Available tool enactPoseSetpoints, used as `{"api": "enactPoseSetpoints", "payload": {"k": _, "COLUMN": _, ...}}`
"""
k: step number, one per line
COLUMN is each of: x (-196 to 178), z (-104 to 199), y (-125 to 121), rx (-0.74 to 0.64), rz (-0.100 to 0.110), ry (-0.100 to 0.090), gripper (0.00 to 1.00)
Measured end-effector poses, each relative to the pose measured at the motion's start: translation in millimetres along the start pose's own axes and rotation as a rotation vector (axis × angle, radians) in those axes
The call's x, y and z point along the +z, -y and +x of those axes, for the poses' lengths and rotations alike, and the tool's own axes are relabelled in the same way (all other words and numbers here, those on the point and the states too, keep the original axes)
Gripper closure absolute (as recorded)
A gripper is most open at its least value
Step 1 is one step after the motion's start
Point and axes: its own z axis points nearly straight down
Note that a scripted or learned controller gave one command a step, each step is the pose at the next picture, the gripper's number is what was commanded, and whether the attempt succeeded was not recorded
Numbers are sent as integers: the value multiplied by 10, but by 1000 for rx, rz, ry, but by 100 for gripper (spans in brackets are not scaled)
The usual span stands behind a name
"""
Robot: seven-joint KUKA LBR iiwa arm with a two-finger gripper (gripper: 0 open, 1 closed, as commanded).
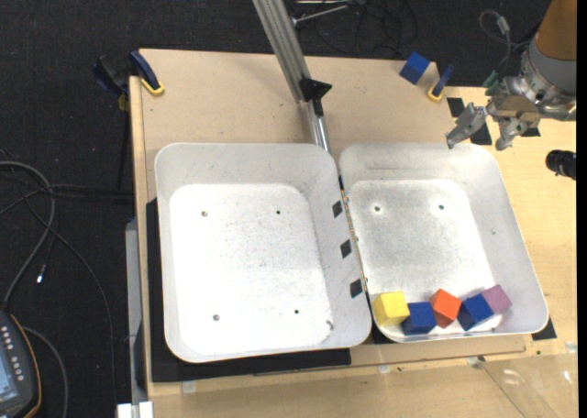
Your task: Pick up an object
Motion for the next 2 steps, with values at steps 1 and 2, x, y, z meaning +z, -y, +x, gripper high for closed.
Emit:
{"api": "enactPoseSetpoints", "payload": {"k": 1, "x": 826, "z": 776, "y": 585, "rx": -4, "rz": 9, "ry": -6, "gripper": 0}}
{"api": "enactPoseSetpoints", "payload": {"k": 2, "x": 1342, "z": 976, "y": 1070, "rx": 5, "rz": 7, "ry": -3, "gripper": 0}}
